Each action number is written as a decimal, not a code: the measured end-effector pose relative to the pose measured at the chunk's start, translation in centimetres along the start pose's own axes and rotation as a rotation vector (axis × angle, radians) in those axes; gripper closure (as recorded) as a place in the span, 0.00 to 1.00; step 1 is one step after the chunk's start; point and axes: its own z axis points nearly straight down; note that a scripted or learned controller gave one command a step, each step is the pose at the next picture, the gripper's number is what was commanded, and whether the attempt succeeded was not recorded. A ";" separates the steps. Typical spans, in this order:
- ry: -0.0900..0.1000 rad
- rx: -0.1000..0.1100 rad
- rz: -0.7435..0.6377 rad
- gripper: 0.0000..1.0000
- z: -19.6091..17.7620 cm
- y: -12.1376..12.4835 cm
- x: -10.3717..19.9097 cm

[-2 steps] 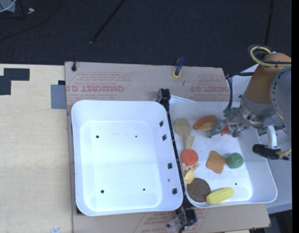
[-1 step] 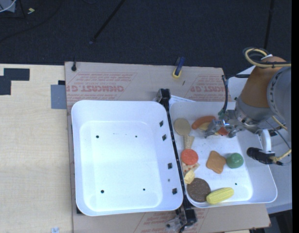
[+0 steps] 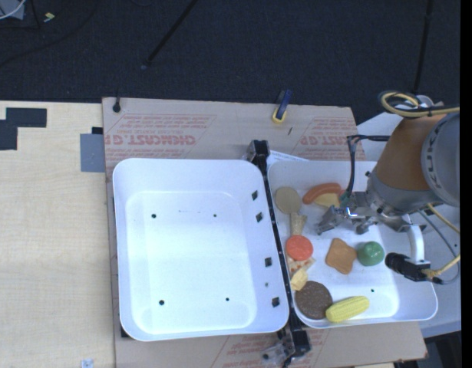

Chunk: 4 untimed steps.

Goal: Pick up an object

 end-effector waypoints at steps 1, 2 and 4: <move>-0.003 -0.006 -0.003 0.00 -0.1 1.7 -4.4; -0.001 -0.006 -0.005 0.00 -0.1 5.8 -0.3; -0.002 -0.016 -0.006 1.00 -16.3 3.3 3.1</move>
